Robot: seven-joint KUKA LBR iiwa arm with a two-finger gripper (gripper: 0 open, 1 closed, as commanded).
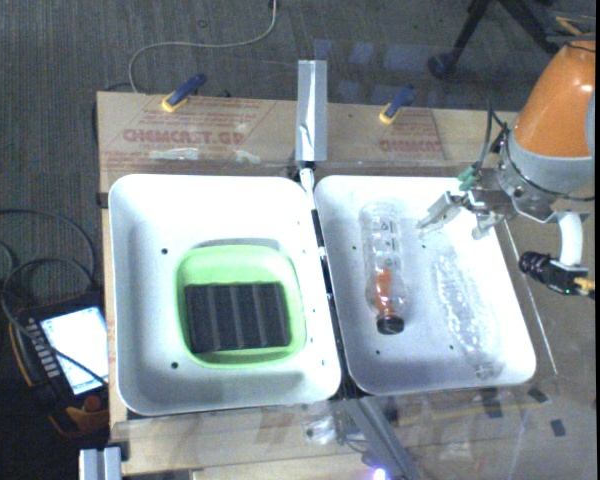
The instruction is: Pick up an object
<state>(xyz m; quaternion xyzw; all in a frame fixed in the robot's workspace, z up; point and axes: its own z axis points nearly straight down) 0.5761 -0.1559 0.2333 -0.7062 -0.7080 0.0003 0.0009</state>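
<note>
One clear bottle (384,266), lengthwise in bin, dark cap nearest camera.

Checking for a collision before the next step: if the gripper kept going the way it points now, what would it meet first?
The gripper points left and down into the right bin; most likely it meets the clear bottle first, though depth is unclear.

Even overhead light, white bins (130,298) glaring, floor dim, slightly soft focus.
</note>
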